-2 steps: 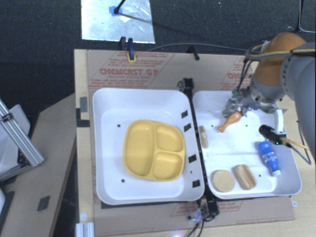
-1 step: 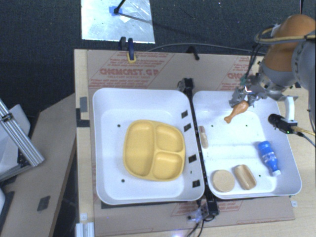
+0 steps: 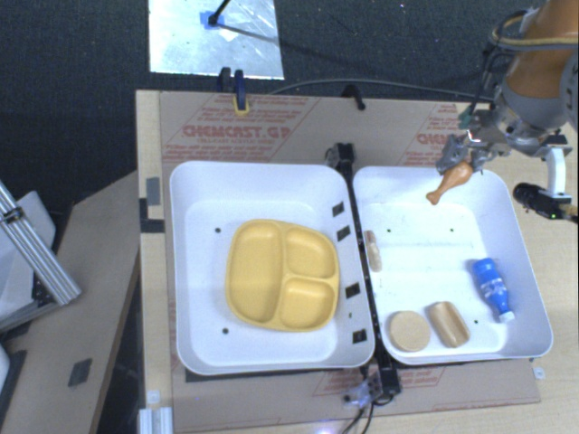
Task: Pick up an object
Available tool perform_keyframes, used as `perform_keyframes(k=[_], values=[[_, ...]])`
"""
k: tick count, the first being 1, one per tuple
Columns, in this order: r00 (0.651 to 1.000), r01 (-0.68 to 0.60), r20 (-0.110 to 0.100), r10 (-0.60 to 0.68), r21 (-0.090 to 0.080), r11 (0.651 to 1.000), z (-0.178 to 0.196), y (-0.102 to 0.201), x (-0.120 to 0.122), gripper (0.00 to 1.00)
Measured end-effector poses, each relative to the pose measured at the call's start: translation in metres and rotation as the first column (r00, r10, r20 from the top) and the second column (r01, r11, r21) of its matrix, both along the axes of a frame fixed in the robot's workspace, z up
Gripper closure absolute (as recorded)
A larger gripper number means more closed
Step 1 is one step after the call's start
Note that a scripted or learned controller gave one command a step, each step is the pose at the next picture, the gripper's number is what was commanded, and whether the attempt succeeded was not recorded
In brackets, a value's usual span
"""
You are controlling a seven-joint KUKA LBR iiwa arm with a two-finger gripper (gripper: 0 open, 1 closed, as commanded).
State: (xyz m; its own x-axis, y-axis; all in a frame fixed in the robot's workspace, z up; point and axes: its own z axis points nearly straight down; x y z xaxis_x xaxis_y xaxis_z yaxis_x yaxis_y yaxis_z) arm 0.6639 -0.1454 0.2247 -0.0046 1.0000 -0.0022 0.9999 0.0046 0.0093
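Observation:
My gripper [image 3: 469,157] hangs above the far edge of the right bin [image 3: 517,233], shut on a tan drumstick-shaped object [image 3: 450,183] that dangles down to the left, lifted off the bin floor. On the bin floor lie a blue bottle [image 3: 491,287] at the right, a tan bread-like piece [image 3: 447,323] and a round beige disc [image 3: 409,330] near the front, and a small tan stick [image 3: 372,250] along the left wall.
The left bin [image 3: 199,206] holds a yellow divided plate [image 3: 282,274]. A black clamp strip [image 3: 355,260] runs between the bins. A blue clamp [image 3: 240,89] stands at the bench's far edge.

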Motion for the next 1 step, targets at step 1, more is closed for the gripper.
perform_keyframes(k=[1], values=[[1.000,-0.001,-0.006,0.001,0.001,1.000,-0.0005,0.0002,0.0010,1.00]])
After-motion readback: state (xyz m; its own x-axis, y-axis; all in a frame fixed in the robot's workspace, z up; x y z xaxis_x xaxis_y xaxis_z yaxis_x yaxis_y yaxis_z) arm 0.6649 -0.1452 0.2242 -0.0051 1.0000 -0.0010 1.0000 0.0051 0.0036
